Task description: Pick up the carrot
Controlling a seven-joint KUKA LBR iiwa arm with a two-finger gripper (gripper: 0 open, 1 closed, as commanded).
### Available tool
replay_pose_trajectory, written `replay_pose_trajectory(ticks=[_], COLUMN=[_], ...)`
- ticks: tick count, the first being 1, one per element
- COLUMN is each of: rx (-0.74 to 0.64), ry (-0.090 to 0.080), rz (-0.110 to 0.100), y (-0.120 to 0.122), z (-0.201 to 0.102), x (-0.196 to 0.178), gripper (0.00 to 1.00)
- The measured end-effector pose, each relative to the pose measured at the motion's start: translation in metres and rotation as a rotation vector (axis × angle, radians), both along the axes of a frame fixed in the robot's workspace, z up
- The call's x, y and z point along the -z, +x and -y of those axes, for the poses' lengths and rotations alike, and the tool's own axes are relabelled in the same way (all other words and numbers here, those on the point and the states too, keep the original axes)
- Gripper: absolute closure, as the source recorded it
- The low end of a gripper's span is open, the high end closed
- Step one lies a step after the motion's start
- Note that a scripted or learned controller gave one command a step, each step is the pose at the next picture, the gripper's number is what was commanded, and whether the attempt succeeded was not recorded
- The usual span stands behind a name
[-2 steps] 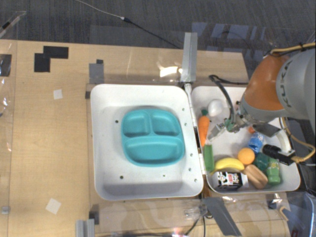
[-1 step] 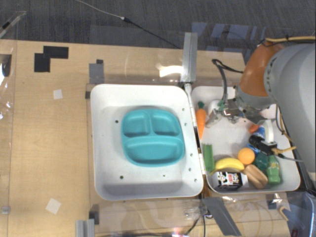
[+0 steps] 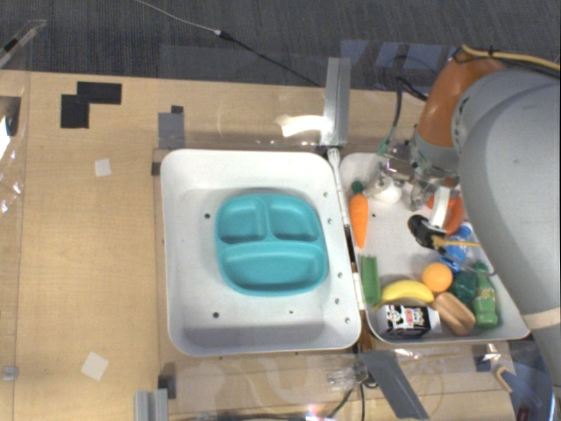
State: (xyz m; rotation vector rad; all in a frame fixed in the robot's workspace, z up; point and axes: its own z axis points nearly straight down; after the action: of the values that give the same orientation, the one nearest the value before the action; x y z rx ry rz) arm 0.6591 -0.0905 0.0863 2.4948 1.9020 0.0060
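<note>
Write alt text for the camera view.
A carrot lies at the left edge of the right bin, with the gripper just beyond it. A banana and orange sit nearby; the left bin holds a teal divided plate.

A robotics lab: wooden bench (image 3: 79, 261), two white bins (image 3: 175, 235), toy food.

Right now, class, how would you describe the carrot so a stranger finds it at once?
Take the right bin of the two white ones. Along its left wall lies the carrot, pointing down the view, its green top at the far end. It alone is long, orange and tapered; the orange fruit nearby is round.
</note>
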Motion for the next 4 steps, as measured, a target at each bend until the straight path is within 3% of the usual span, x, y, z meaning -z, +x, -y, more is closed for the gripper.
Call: replay_pose_trajectory(ticks=[1, 2, 3, 4], rx=[0.417, 0.536, 0.553, 0.559], ry=[0.003, 0.004, 0.011, 0.004], rz=[-0.001, -0.022, 0.007, -0.002], y=[-0.033, 0.005, -0.071, -0.073], z=[-0.005, -0.009, -0.080, -0.075], x=[0.000, 0.000, -0.105, -0.099], gripper=[0.00, 0.00, 0.00, 0.00])
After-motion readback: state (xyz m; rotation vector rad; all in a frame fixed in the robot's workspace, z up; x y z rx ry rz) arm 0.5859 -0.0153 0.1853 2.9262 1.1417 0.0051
